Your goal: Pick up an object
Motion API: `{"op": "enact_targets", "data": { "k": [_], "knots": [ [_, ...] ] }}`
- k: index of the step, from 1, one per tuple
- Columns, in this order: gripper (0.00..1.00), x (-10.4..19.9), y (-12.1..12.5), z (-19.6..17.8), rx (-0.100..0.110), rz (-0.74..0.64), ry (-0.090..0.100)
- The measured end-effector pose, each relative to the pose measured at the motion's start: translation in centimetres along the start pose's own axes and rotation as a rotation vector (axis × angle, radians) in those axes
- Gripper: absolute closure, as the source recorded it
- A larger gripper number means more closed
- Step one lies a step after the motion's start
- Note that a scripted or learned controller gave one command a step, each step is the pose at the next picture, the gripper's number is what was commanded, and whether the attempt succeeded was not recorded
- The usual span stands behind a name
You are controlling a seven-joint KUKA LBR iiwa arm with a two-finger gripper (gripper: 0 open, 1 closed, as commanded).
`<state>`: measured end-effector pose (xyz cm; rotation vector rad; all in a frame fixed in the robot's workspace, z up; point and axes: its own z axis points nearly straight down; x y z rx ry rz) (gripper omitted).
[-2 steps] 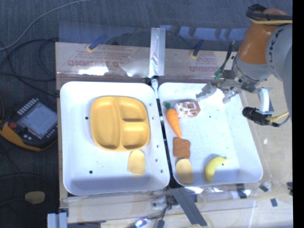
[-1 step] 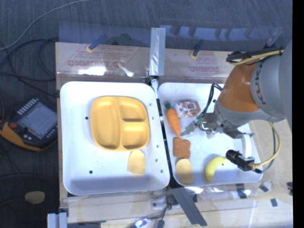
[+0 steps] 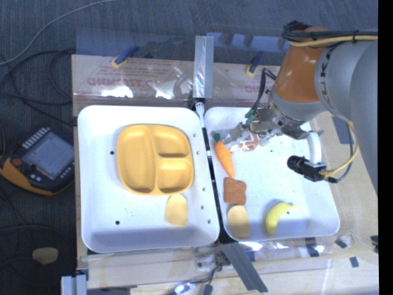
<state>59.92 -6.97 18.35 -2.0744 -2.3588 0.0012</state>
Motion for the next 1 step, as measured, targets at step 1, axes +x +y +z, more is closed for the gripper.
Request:
{"op": "enact_targets", "data": {
  "k": [1],
  "knots": [
    [0.00,-2.25,-7.33,9.21,-0.013,-0.227,-0.003]
  ]
}}
